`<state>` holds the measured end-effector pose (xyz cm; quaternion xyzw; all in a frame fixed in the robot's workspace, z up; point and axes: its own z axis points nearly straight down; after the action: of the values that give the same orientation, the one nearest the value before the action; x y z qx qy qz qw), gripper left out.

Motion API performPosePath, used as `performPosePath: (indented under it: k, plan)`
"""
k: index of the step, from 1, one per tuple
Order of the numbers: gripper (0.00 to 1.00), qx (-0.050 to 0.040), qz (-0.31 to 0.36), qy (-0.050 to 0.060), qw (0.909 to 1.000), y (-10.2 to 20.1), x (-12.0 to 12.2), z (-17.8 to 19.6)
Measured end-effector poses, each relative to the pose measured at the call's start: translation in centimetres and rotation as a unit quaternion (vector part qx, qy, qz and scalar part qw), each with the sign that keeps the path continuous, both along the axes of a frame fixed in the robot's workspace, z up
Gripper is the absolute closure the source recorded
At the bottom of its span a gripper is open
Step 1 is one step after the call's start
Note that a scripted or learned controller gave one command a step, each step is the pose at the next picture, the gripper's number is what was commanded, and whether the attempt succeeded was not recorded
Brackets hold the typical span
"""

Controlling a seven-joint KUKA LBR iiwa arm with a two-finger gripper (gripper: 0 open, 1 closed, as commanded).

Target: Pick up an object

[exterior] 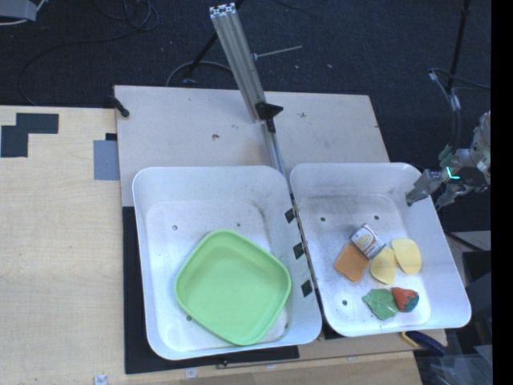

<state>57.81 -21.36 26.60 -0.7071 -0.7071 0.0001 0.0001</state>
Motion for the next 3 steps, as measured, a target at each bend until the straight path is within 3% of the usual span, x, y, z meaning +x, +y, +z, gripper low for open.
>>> performPosePath:
  k: [1,3]
  plan:
    - [0.00,0.0000,0.000,0.000,1.0000,0.0,0.0,0.0]
    - [0.00,0.0009,0.000,0.003,1.0000,-0.5,-0.5,-10.8]
